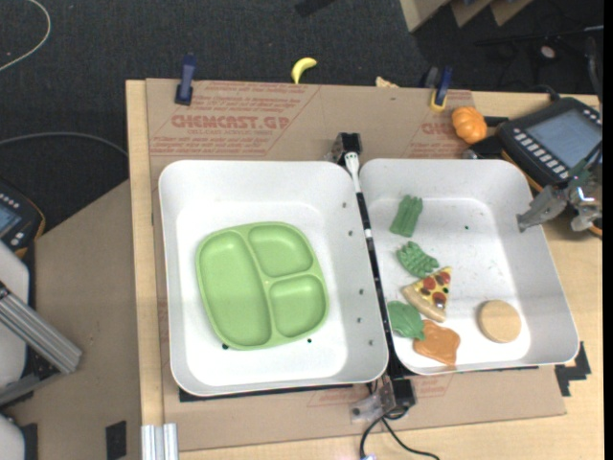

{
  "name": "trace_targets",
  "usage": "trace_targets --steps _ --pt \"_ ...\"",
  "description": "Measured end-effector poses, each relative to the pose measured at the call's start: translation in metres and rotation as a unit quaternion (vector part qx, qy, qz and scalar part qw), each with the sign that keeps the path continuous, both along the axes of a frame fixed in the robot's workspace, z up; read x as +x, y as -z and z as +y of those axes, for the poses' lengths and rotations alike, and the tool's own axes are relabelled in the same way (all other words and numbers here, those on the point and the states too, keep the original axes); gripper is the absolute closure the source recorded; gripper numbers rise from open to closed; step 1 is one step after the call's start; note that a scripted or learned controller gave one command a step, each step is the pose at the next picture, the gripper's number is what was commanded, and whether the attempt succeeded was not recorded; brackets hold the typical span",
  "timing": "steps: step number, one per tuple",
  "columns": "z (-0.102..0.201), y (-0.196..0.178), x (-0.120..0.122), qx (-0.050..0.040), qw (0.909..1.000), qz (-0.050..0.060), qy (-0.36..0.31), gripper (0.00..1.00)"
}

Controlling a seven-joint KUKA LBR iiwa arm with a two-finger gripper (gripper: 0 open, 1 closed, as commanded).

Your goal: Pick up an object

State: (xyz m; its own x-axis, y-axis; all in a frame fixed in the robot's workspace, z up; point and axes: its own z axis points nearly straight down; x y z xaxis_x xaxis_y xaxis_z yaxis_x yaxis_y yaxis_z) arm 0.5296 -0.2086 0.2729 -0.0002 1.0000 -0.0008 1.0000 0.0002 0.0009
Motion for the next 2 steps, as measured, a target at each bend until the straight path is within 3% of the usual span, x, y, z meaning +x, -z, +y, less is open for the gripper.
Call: trace_targets --steps 1,2 --pt "0.05 0.177 -0.031 0.0043 1.0 0.008 0.0 0.0" --pt "0.084 0.187 -0.002 -0.001 1.0 -0.002 -0.002 0.0"
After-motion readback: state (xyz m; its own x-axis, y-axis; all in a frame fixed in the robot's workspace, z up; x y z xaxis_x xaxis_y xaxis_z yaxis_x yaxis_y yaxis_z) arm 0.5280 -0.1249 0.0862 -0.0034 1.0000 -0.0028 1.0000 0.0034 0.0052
